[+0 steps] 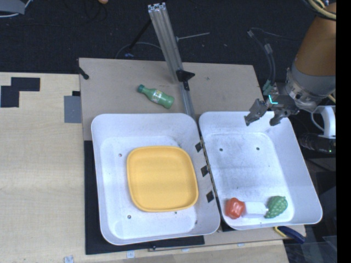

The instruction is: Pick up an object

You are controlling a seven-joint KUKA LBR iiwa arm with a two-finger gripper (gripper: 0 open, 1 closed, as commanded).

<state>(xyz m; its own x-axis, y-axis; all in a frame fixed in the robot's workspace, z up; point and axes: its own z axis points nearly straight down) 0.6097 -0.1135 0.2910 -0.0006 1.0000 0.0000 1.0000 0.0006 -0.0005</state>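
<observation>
Single fixed camera above the bench (230,86), angled down, both white bins (109,130) in frame

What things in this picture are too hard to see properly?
- Camera view: the white piece between the red toy and green toy is too pale against the right bin to identify.
- The green bottle's label is too small to read.
- The arm is cut off by the top edge.

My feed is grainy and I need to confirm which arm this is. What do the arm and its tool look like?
The arm is a thick rounded body with an orange band above a grey wrist section. The tool is small and dark, with two grey fingers and a small teal light at its base. Thin dark cables run beside the wrist, and a yellowish hose loops near the top of the arm.
</observation>
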